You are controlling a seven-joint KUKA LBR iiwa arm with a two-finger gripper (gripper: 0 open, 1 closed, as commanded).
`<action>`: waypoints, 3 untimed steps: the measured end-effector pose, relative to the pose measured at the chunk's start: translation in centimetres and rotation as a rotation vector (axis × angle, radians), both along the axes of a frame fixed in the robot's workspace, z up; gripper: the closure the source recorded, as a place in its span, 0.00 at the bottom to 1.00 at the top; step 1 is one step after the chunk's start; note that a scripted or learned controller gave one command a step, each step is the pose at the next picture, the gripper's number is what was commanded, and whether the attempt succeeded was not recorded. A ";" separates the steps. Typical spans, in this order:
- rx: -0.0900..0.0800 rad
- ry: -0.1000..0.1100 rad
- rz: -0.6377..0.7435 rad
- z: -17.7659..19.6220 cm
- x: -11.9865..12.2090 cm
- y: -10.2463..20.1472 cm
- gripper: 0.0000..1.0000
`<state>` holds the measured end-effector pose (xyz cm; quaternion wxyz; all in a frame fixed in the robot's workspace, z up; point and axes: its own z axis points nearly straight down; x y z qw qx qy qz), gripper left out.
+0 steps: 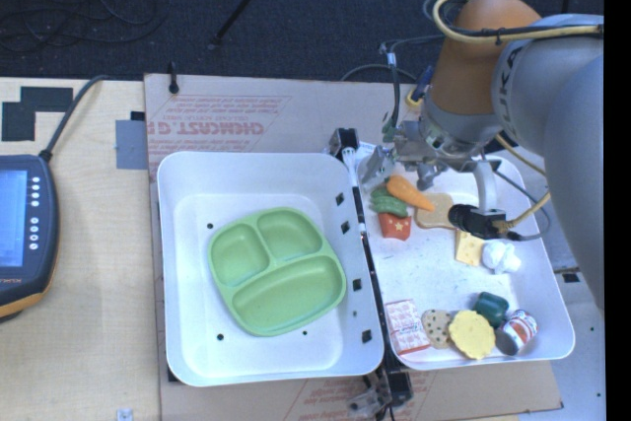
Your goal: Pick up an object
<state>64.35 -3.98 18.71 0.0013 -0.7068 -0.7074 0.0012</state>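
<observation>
In the camera view, the end effector [399, 165] is seen low over the far left of the right bin [552, 335], just beside the toy carrot [410, 192]. Whether it is apart or together cannot be told. A miss is judged likely, since the carrot lies touching the green piece [387, 203] and red piece [395, 225].

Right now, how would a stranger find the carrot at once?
Look in the right bin, at its upper left part, just below the gripper. The carrot lies there at a slant, above a red piece. It is the only long orange thing there.
</observation>
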 end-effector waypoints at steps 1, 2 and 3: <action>0.000 0.000 -0.001 0.0 -0.4 -0.5 0.00; 0.000 -0.002 0.001 0.0 0.0 -0.4 0.00; 0.000 -0.001 0.001 0.0 0.0 -0.4 0.00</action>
